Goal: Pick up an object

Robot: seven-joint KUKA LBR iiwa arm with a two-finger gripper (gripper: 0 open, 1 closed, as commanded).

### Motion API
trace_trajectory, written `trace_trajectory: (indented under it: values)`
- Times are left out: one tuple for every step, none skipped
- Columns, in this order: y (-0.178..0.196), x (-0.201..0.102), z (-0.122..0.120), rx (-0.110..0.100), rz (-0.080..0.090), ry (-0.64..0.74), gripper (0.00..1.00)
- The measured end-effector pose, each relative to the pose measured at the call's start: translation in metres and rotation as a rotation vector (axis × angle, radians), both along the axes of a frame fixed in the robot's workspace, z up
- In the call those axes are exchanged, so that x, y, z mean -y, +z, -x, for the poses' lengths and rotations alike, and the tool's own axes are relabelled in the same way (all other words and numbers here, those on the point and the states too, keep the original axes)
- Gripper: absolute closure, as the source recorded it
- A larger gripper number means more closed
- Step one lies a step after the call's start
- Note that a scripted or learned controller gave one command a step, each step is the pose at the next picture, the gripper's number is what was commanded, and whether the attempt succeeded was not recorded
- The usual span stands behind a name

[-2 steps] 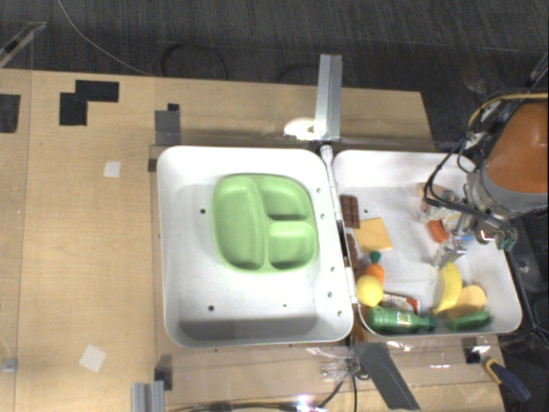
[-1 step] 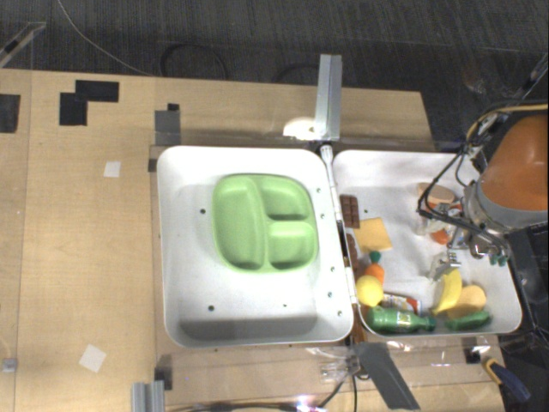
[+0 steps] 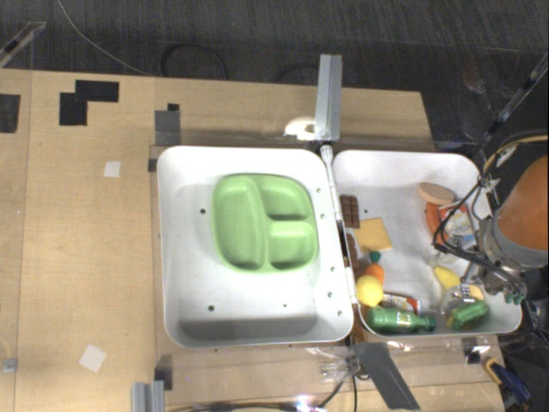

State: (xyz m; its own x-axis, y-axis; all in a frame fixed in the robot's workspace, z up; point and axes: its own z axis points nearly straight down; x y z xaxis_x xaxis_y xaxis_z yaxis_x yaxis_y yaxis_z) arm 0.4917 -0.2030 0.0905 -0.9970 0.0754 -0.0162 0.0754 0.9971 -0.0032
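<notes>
At the frame's right edge the gripper (image 3: 470, 292) hangs low over the right bin (image 3: 390, 168), cables crowding it; whether its fingers are spread I cannot tell. Just beside it lie a green bottle (image 3: 401, 320) and lemon (image 3: 369, 292); the left bin (image 3: 184, 230) holds a green tray (image 3: 262, 221)

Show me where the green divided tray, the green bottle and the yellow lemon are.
green divided tray (image 3: 262, 221): camera view, on its central ridge.
green bottle (image 3: 401, 319): camera view, middle of its body.
yellow lemon (image 3: 369, 292): camera view, centre of the fruit.
</notes>
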Motion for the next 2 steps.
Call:
trace_trajectory:
  values:
    - [-0.0001, 0.0015, -0.0007, -0.001, -0.002, 0.005, 0.0]
    - [0.0, 0.0028, -0.0014, 0.003, 0.003, 0.144, 0.0]
